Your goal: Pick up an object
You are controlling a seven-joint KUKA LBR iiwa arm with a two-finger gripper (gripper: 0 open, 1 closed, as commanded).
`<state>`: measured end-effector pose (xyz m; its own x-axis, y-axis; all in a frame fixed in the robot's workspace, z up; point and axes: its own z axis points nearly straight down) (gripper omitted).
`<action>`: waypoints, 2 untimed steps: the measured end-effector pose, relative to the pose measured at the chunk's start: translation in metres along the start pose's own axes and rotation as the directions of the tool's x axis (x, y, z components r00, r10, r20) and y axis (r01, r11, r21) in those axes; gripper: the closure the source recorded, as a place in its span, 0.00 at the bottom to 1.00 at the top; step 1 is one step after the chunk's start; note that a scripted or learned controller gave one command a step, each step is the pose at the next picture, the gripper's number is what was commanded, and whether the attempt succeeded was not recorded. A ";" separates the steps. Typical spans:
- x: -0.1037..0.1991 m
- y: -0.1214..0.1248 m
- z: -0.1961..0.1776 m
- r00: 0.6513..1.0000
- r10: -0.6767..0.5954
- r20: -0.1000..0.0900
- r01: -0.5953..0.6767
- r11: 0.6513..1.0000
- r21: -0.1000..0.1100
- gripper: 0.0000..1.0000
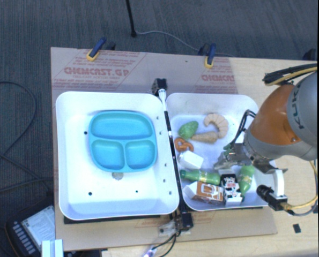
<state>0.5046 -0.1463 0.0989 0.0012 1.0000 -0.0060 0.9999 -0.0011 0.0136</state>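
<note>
The right bin (245,101) holds a jumble of small objects. A beige shrimp-shaped piece (217,122) and a green leafy piece (188,128) lie towards its back. A brown pretzel (183,144), a white block (191,159), a green bottle (200,176), a brown packet (208,192) and a small black, white and red item (230,188) sit at its front. My gripper (229,161) hangs low over the middle of this bin, just above the black, white and red item and beside a green piece (246,178). The grey and orange arm (277,125) covers the bin's right side.
The left bin (73,143) bears a blue divided plate (123,141). A black-and-white clamp (160,87) stands at the back between the bins. Blue and yellow clips (97,48) hold the cardboard sheet at its far edge. Cables (288,75) run beside the arm.
</note>
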 end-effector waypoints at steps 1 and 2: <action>-0.004 -0.019 -0.083 1.000 0.000 -0.005 0.000 1.000 0.012 1.00; -0.003 -0.019 -0.092 1.000 -0.001 -0.005 0.001 1.000 0.014 1.00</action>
<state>0.4844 -0.1490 0.1905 0.0002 1.0000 -0.0009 1.0000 -0.0002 0.0001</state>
